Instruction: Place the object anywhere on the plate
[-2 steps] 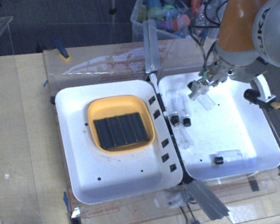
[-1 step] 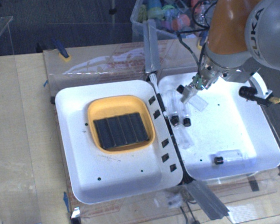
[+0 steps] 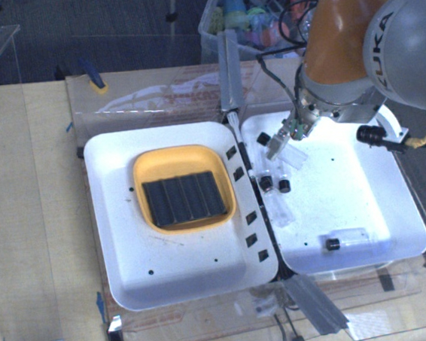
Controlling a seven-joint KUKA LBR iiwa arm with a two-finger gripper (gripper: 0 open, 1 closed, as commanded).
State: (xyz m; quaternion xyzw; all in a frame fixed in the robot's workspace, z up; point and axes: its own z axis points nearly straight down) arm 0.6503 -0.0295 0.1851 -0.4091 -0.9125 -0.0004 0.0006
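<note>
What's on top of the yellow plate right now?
A dark ribbed rectangular slab lies flat on the yellow plate, covering most of its floor. Whatever sits beneath the slab is hidden.

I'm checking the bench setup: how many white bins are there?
2. The left bin holds the yellow plate with a dark ridged object on it; the right bin lies beside it, under the gripper.
</note>
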